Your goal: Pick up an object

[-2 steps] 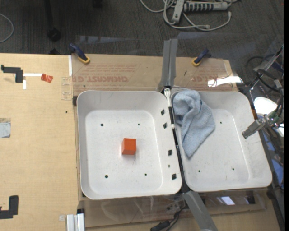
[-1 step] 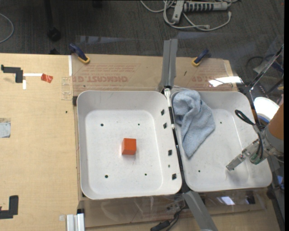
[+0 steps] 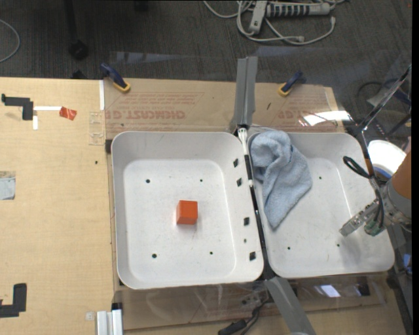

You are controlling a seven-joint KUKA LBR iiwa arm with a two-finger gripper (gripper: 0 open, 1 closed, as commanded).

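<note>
- The orange block (image 3: 187, 212) sits flat on the floor of the left bin (image 3: 131, 196), a little below that bin's middle, touching nothing.
- White floor lies open on every side of the block, and it stands well apart from all four walls; only small dark holes dot the floor near the corners.
- The ridge where the two bins meet runs between the block and me, with small black clips along it.
- In the right bin (image 3: 314, 262) a pale blue cloth (image 3: 280, 173) lies crumpled against the upper left corner, its upper edge at the back wall and a tail trailing down toward the bin's middle. It lies just beside the shared ridge.
- My gripper (image 3: 357, 222) hangs low over the right bin's right side, near the right wall, well apart from the cloth and far from the block.
- I cannot tell whether my gripper stands open or closed; the tips blur together, and I see nothing held there.
- The lower and right parts of the right bin's floor are bare around me.
- Behind both bins a cardboard sheet (image 3: 163, 108) is held by two clamps (image 3: 116, 78), and a grey upright post (image 3: 245, 91) rises at the back of the ridge.
- To the left stretches the tan surface (image 3: 52, 216), with a small red tag (image 3: 67, 113) and black marks near its far edge.
- Beyond the surface, cables and a power strip (image 3: 288, 9) lie on the grey floor.
</note>
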